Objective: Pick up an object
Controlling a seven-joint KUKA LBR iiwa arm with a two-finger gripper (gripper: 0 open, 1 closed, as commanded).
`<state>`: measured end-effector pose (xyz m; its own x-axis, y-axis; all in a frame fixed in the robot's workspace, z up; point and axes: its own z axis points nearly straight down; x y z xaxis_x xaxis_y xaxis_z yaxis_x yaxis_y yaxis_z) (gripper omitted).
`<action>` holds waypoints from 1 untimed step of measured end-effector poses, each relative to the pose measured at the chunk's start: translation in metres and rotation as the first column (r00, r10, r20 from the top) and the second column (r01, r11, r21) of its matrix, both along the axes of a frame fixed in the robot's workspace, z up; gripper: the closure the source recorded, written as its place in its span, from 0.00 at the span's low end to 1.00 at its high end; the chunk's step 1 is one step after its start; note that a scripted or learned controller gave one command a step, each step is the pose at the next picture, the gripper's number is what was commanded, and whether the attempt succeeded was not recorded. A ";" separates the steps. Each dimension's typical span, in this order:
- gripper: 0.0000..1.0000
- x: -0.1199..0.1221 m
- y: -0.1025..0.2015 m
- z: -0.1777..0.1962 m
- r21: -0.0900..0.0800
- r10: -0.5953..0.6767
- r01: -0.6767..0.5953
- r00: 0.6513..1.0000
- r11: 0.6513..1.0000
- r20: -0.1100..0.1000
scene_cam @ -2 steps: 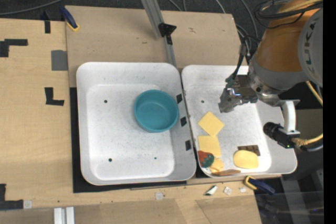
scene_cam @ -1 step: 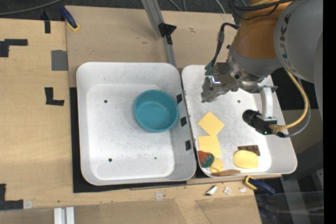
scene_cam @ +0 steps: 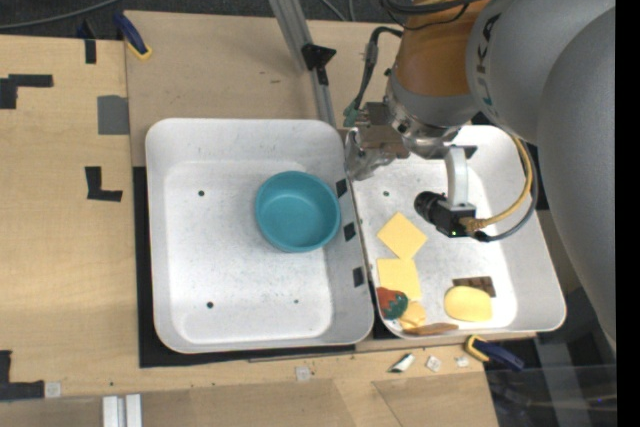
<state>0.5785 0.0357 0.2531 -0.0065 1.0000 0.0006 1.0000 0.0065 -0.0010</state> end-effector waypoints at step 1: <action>1.00 0.035 0.037 -0.001 0.000 -0.001 0.001 1.000 1.000 0.001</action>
